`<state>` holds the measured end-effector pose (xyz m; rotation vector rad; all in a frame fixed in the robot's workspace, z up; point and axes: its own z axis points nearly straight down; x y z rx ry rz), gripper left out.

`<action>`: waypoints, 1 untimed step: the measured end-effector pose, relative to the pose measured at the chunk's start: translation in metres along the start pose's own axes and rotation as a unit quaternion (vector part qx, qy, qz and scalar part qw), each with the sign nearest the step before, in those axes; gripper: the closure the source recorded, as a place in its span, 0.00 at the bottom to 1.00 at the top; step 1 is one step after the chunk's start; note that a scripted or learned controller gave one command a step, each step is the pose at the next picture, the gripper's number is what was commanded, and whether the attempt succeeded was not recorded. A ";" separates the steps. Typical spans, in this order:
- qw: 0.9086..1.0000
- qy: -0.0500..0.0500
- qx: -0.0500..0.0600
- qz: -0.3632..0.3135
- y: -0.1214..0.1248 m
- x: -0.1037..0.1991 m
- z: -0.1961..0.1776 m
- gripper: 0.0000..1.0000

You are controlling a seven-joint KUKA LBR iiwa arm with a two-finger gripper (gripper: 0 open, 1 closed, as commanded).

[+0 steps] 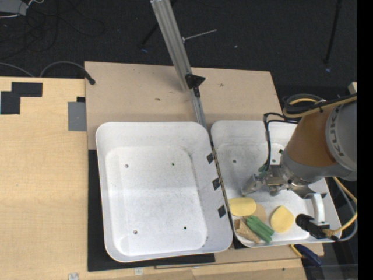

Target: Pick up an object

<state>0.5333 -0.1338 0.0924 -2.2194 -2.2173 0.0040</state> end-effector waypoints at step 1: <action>1.000 0.000 0.000 0.003 0.000 -0.002 -0.012 1.00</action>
